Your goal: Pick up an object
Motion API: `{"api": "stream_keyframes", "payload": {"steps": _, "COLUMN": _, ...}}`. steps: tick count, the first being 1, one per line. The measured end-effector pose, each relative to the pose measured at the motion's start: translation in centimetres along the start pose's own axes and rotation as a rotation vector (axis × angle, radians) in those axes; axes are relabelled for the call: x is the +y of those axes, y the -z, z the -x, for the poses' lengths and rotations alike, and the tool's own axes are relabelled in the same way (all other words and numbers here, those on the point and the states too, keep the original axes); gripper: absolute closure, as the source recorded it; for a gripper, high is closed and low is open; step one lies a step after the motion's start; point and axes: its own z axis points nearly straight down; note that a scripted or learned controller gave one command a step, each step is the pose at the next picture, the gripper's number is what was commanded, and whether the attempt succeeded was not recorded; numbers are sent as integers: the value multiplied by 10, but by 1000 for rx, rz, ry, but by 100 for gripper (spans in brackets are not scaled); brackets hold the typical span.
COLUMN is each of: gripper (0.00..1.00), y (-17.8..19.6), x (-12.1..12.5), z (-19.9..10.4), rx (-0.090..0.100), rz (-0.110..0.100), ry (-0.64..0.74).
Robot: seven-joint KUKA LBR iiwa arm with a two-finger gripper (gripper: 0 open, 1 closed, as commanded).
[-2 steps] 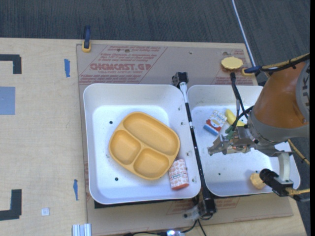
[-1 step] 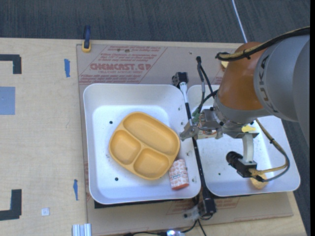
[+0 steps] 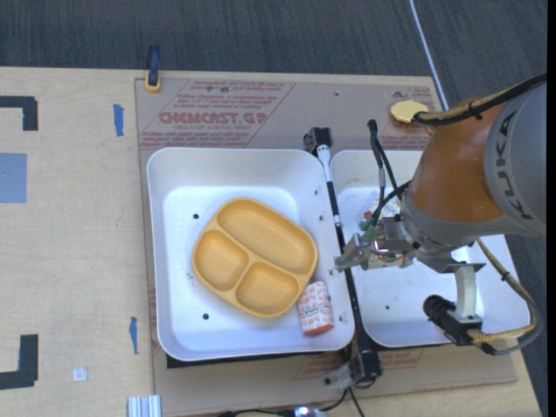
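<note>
The arm [image 3: 473, 181] runs off the frame's right edge and covers much of the right bin [image 3: 417, 315]. The small carton's [image 3: 315, 308] print is unreadable.

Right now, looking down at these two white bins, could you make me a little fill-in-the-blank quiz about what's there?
1. The yellow divided plate lies in the ____ bin of the view.
2. The plate has ____ compartments.
3. The small packet lies in the same bin, beside the plate's lower ____ edge.
4. The arm's band above the wrist is coloured ____.

Missing words: left; three; right; orange
</note>
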Motion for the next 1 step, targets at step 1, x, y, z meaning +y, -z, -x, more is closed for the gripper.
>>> {"api": "stream_keyframes", "payload": {"steps": 1, "gripper": 100, "y": -9, "x": 0, "z": 39, "rx": 0, "rz": -1, "ry": 0}}
